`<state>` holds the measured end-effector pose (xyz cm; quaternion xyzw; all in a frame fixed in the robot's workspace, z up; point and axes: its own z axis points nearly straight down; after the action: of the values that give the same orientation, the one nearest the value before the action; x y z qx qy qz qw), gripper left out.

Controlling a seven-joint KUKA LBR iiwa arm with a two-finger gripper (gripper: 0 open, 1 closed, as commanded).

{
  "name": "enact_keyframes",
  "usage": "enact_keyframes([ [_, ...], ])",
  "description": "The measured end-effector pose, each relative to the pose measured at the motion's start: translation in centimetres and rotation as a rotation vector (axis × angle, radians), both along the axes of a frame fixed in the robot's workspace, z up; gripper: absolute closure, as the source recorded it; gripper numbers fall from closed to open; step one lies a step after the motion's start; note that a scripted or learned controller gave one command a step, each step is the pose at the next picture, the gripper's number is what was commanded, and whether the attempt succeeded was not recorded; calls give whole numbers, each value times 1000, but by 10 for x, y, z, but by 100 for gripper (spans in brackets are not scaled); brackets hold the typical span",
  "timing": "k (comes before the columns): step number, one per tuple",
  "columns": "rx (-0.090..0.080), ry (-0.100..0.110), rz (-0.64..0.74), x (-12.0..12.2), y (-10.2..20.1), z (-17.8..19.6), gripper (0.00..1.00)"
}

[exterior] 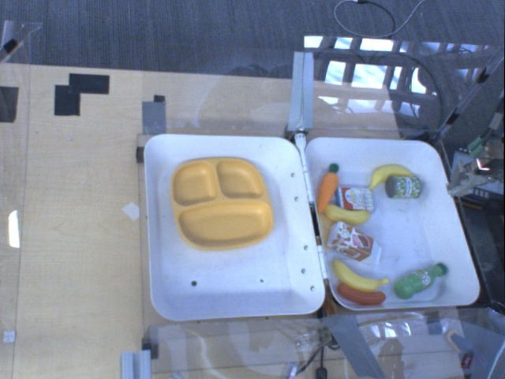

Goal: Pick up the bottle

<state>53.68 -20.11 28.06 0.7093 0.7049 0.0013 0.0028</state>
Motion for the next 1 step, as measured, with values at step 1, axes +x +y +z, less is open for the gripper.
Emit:
enact_keyframes([
  [1, 2, 1, -77, -49, 35, 5, 100],
])
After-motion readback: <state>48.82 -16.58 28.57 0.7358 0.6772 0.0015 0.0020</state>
